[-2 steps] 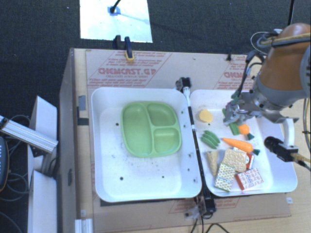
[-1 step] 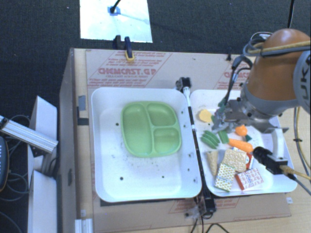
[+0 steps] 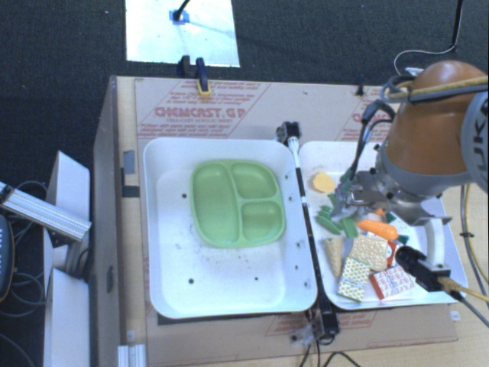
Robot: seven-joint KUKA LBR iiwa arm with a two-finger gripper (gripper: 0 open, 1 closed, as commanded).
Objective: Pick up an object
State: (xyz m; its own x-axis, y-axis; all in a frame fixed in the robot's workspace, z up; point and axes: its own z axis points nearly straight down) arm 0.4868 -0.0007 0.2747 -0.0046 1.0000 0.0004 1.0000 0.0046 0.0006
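We see two white bins side by side on the bench. The left bin [image 3: 164, 281] carries a green divided plate [image 3: 235, 203], lying flat near its middle, closer to the far edge. The right bin [image 3: 307, 159] holds a cluster of toy foods: a yellow piece [image 3: 324, 182] toward the far left corner, green bean pods [image 3: 330, 222] near the left edge, an orange carrot [image 3: 377, 228] beside them, and a waffle cone [image 3: 335, 255], a cracker [image 3: 372, 251], a green-checked packet [image 3: 353, 279] and a red-and-white packet [image 3: 391, 283] toward the near edge. The gripper [image 3: 353, 199] hangs low over the bean pods; we cannot tell how it stands or whether it grasps anything.
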